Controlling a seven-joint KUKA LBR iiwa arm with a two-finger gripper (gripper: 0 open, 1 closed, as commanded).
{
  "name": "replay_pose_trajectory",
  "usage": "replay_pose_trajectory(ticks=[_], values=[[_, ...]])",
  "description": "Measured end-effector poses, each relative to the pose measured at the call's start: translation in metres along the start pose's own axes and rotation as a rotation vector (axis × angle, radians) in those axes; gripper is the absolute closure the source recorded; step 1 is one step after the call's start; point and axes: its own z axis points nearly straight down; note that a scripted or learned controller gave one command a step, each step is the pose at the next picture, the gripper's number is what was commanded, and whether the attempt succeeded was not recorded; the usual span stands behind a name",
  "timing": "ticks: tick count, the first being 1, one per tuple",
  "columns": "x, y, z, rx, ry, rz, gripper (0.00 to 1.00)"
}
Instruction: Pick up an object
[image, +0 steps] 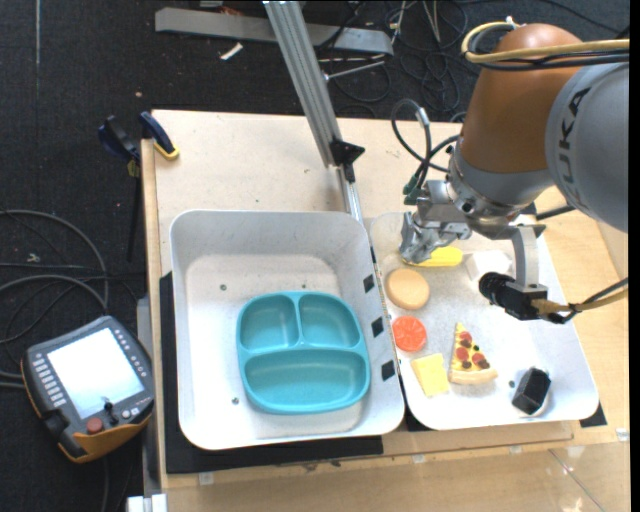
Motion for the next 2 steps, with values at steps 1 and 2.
replay_pose_trajectory(ticks=[1,2], values=[[0.051,0.006,0.017,0.002,-0.001,0.001,1.00],[0.091,-0.007,0.038,0.003,-0.001,0.001,1.00]])
